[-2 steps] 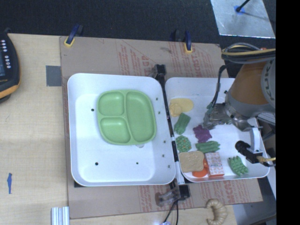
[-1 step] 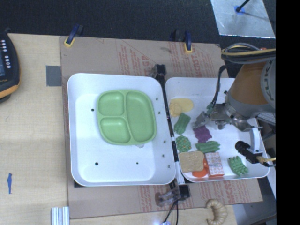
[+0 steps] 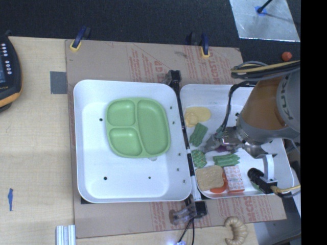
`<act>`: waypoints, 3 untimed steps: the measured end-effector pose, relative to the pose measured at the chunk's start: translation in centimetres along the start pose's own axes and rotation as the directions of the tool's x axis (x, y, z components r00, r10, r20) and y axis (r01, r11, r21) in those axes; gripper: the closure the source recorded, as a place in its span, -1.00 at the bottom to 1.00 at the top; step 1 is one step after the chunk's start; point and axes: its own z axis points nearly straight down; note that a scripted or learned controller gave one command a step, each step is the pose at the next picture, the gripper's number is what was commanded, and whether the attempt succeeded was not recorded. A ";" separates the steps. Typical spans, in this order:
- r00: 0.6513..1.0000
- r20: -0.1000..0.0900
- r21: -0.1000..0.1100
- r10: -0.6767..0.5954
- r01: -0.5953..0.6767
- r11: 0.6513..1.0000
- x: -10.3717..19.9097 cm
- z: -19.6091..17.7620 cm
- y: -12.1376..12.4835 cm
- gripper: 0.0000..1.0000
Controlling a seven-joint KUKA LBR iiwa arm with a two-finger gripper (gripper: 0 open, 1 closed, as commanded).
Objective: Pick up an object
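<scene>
Wooden table (image 3: 36, 152) carries a sheet of brown cardboard (image 3: 127, 65), and on it two shallow white bins sit side by side. Of these, the left bin (image 3: 92, 182) is the bigger in view and holds a pale green divided plate (image 3: 138, 127) lying flat near its upper middle. From the right the grey arm (image 3: 271, 106), with its orange band, leans over the right bin (image 3: 204, 93), and its tool (image 3: 225, 141) hangs low just above the toys in the middle of that bin; whether it is released or clenched cannot be told from here. Around the tool lie the small things: a slice of toast (image 3: 210, 177) near the bin's lower edge, a red and white box (image 3: 234, 178) just beside it, a yellow piece (image 3: 196, 116) toward the top, and green vegetables (image 3: 198, 134) between them.
</scene>
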 end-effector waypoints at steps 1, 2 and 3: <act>1.000 0.002 -0.007 0.002 -0.002 1.000 -2.9 -0.1 2.3 -1.00; 1.000 0.003 -0.008 0.000 0.000 1.000 -3.0 -1.4 2.3 1.00; 1.000 0.003 -0.008 -0.001 0.001 1.000 -3.0 -1.3 2.3 -1.00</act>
